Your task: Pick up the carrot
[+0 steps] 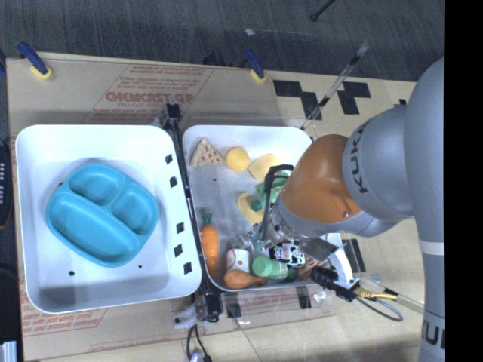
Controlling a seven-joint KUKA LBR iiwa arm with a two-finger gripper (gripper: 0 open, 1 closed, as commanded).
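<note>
We get pretty even overhead light here, bright on both white bins point(98, 145) with mild glare washing out their walls; shadows stay soft, the darkest one pooling under the arm point(392, 172) over the right bin's clutter; the floor point(151, 10) up top goes dim and grainy; overall it's low-res, a bit soft, fine detail near the gripper smears.

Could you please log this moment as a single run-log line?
task: pick up carrot | carrot: lying in right bin, by left wall | gripper: low over bin's toys | grasp: none seen
</note>
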